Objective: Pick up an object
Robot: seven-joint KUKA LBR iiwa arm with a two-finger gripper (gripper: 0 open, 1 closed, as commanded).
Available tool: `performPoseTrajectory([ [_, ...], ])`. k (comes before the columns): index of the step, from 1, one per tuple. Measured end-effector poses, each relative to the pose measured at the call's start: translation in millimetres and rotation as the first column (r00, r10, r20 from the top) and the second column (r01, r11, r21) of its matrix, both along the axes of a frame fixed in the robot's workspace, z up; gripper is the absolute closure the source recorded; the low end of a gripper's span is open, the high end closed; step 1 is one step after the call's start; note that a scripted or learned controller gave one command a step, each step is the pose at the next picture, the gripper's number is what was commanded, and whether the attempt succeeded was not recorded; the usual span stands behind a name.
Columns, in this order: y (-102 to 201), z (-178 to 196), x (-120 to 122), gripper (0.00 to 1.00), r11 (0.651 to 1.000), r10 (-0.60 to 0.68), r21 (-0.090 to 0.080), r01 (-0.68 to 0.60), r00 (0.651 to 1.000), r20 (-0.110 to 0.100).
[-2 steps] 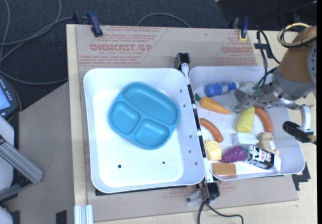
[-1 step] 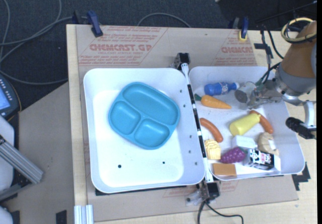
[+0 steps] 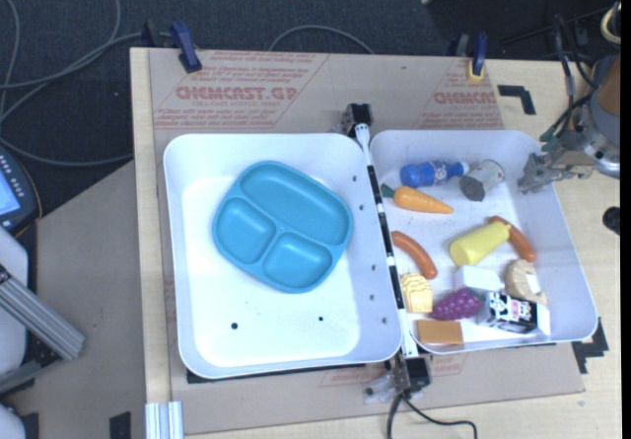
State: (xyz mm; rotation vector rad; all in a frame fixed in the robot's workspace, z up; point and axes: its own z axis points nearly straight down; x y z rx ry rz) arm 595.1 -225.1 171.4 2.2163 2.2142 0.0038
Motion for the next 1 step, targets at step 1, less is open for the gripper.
performPoseTrajectory([
  [1, 43.5, 25.9, 18.7, 1.00, 1.000, 0.006, 0.003, -0.006, 1.000, -0.002],
])
